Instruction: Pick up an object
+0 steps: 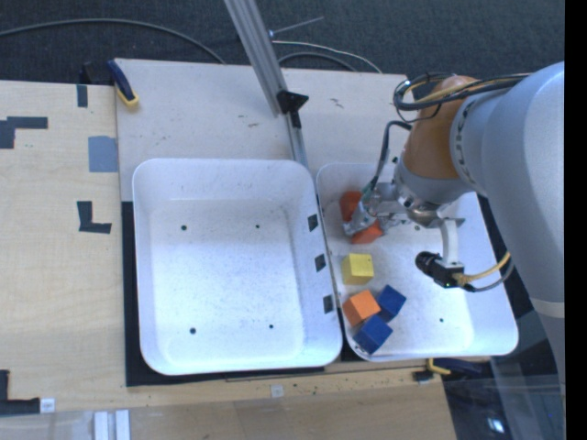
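Grey arm (514, 145) coming in from the right, big and bulky, orange band above the wrist, hanging over the right bin (477, 333). Wrist tipped down toward that bin's upper left corner. Gripper (367, 220) sitting right on top of a red-orange block (365, 234), touching it or as good as. Can't tell how wide the fingers are set or whether anything's actually pinched between them, too small and too cluttered at that spot. Second reddish block (349, 203) just above, poking out beside the gripper, up against the bin's left wall.

Left bin (156, 246) next door, the larger-looking of the two, just white floor with a few dark dots. Metal pole (257, 44) slanting down from the top, ending near the gap between the bins.

Lower in the right bin, well clear of the gripper: yellow cube (359, 266) just below the red-orange block, then an orange cube (361, 305) with two blue blocks, one (392, 300) on its right and one (373, 334) under it, all three bunched together and touching near the bottom left corner. Black cable fitting (438, 269) dangling off the wrist, right of the yellow cube.
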`<move>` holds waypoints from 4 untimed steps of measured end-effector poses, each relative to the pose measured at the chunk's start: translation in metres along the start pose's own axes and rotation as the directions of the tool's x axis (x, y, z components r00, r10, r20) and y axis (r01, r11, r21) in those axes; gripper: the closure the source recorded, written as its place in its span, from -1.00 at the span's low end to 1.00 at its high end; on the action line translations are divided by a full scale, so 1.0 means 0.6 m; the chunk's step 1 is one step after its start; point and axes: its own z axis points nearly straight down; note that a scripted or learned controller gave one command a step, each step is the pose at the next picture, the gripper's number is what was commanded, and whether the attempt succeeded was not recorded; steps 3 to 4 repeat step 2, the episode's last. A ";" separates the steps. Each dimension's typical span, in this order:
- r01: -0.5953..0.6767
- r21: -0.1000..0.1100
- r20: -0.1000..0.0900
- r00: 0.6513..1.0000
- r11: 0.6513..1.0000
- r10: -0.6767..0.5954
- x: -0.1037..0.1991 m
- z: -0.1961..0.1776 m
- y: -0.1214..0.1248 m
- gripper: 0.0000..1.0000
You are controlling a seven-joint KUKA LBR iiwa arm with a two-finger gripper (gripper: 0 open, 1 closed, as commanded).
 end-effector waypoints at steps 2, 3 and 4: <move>0.006 -0.003 -0.003 1.000 1.000 -0.006 0.321 -0.165 0.022 1.00; 0.006 -0.003 -0.003 1.000 1.000 -0.006 0.321 -0.165 0.022 1.00; 0.006 -0.003 -0.003 1.000 1.000 -0.006 0.321 -0.165 0.022 1.00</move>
